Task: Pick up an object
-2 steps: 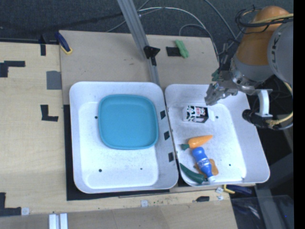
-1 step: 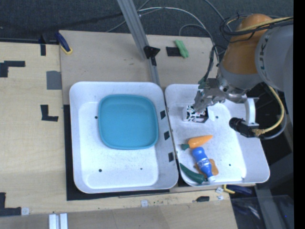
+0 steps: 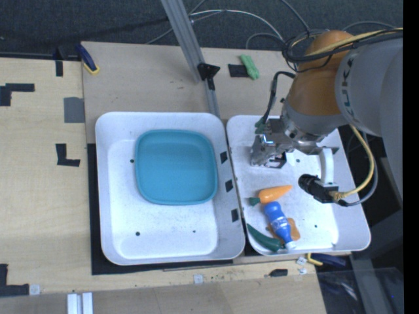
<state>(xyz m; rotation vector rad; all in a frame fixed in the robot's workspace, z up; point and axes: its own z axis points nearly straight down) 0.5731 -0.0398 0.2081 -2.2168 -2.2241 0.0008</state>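
- we see the gripper (image 3: 265, 154) hanging over the upper left part of the right bin (image 3: 350, 237), with the grey arm (image 3: 366, 84) and its orange band (image 3: 317, 77) reaching in from about 2 o'clock.
- we cannot tell how the tool stands, open or closed; its tip is a small metallic tangle from this slant, and we make out nothing caught in it.
- the things to pick lie toward 6 o'clock from the gripper, in the lower part of the right bin and apart from the tool.
- nearest is an orange carrot (image 3: 275, 193), lying roughly level with its green end toward 9 o'clock.
- just below it we see a blue bottle (image 3: 277, 220), tilted, its lower end toward 5 o'clock, touching or nearly touching the carrot.
- a dark green piece (image 3: 262, 242) rests at the bin's lower edge, partly under the bottle; we cannot tell what it is.
- a black fitting (image 3: 315, 188) with a yellow cable (image 3: 368, 175) sits at 3 o'clock from the carrot.
- the left bin (image 3: 118, 175) holds a teal plate (image 3: 175, 167), lying flat in its upper middle.
- a small green object (image 3: 249, 67) lies on the bench (image 3: 39, 169) at 12 o'clock from the right bin.
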